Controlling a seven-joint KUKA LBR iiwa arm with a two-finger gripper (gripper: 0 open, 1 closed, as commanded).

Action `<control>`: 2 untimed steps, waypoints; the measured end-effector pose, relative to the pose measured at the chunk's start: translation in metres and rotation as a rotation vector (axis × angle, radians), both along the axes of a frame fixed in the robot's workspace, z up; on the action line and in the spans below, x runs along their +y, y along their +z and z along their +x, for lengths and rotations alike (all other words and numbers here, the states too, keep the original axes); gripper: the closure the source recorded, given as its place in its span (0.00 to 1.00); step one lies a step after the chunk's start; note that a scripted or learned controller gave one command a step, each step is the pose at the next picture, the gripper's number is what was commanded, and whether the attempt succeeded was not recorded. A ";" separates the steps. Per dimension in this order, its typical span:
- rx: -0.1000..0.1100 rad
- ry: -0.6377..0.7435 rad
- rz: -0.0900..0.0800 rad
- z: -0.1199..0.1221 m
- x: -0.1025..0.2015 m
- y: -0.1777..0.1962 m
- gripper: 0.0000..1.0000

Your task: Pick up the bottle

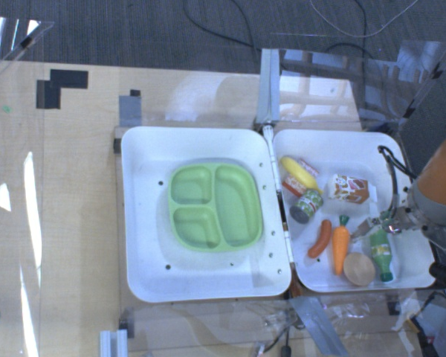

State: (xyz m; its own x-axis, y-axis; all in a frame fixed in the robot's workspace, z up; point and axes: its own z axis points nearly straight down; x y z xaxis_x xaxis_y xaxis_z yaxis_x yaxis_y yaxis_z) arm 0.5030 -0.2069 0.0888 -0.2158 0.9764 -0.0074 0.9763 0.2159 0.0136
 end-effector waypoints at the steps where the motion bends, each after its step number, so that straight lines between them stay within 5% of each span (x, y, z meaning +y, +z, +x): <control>1: -0.004 0.002 0.001 0.002 0.001 0.011 1.00; 2: 0.009 0.167 0.001 0.034 0.001 0.066 1.00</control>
